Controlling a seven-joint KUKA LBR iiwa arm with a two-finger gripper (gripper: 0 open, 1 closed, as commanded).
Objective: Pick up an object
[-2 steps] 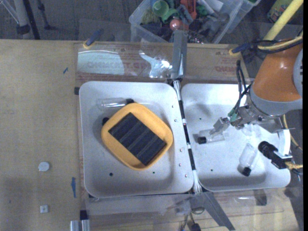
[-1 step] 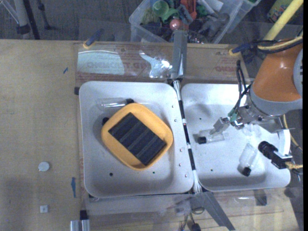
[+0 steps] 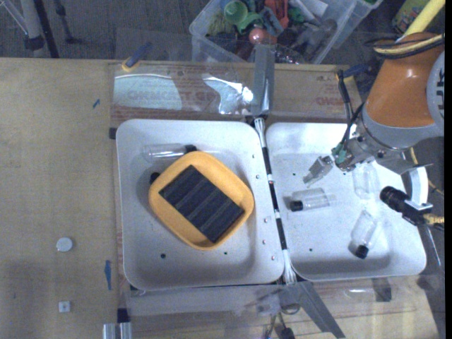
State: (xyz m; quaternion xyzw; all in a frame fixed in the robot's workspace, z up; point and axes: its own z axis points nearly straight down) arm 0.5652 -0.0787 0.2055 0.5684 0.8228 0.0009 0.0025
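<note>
**Overhead, the arm hangs above the right bin**

Right now the gripper [image 3: 321,168] sits low over the right bin [image 3: 311,256], toward its far half; whether it is spread or pressed together cannot be told at this size, and nothing shows between its tips. Just nearer than the gripper lies a small clear vial [image 3: 308,201] with a dark cap. Another clear bottle [image 3: 363,233] rests toward that bin's near right corner. Beside it, the left bin [image 3: 134,210] holds a yellow-framed dark pad [image 3: 200,199].
</note>
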